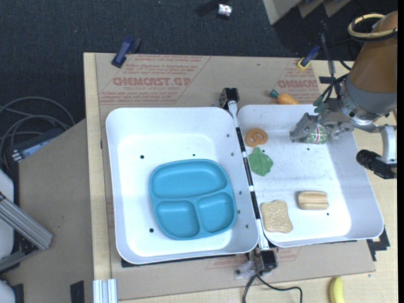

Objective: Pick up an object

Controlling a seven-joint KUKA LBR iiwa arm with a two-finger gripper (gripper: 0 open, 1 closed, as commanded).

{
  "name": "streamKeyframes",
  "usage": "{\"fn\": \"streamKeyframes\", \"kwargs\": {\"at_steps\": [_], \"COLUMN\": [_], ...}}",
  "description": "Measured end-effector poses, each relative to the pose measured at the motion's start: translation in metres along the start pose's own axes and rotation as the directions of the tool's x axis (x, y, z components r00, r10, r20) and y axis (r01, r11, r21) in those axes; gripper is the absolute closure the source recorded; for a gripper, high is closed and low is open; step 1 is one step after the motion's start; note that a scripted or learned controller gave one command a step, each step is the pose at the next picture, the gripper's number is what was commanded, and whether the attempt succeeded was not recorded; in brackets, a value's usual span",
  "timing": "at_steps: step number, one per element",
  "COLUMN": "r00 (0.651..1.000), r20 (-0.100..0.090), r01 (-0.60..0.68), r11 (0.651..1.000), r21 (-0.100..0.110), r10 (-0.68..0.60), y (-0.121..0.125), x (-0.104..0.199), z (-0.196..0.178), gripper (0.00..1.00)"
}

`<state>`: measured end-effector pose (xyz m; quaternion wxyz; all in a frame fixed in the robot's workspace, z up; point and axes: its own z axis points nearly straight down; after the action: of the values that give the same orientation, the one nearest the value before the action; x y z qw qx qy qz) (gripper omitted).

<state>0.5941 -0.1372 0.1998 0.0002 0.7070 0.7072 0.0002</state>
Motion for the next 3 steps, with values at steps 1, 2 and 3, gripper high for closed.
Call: {"fn": "streamKeyframes", "kwargs": {"at_steps": [1,2,3], "r00": [1.000,1.000,1.000], "r20": [0.001,0.004,0.006], "r01": [-0.002,0.001,0.002], "r11": [1.000,1.000,1.000], "r21": [0.002,-0.007,-0.010], "r10": [0.002,-0.001,-0.002], "y": [0.053,0.065,0.066], "x": [-0.058,-0.060,-0.060], "z": [0.064,0.106,0.095], "gripper": [0.00,0.00,1.00]}}
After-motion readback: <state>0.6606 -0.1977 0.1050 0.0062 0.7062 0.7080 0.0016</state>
